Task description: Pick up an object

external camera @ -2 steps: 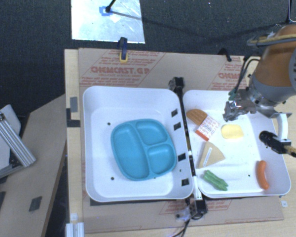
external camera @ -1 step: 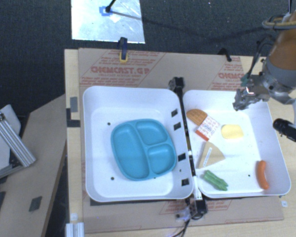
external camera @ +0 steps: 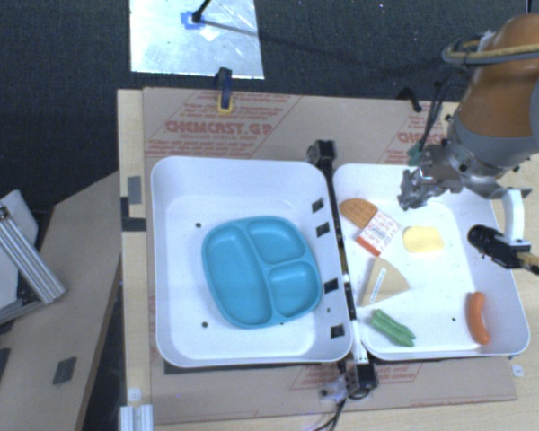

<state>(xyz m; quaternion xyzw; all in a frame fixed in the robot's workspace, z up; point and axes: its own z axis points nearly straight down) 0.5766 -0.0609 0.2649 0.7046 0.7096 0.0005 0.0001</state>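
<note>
green pod: lying nearest the camera in the right bin, on the near side of the red-and-white packet and well apart from it.
orange sausage: lying nearer than the packet and well off to its view-right side, by the bin's near corner.
cheese wedge: sitting just on the near side of the packet, with a thin gap showing between them.
blue divided plate: resting in the left bin, to the view's left of the packet, across the wall between the bins.
yellow piece: lying just beside the packet on its view-right side, not touching it.
brown bread piece: lying just beyond the packet; whether they are touching is not showing clearly.
gripper: hanging over the far part of the right bin, beyond the packet and slightly to its view-right.
grip: how far it is opening cannot be told here, and no object is showing in its grasp.
step in hand: seemingly the approach, with nothing lifted yet and every object lying on the bin floor.
next move: likely calling for settling over one piece, the yellow piece or the packet being closest, then descending squarely so a neighbour is not getting nudged.
</note>
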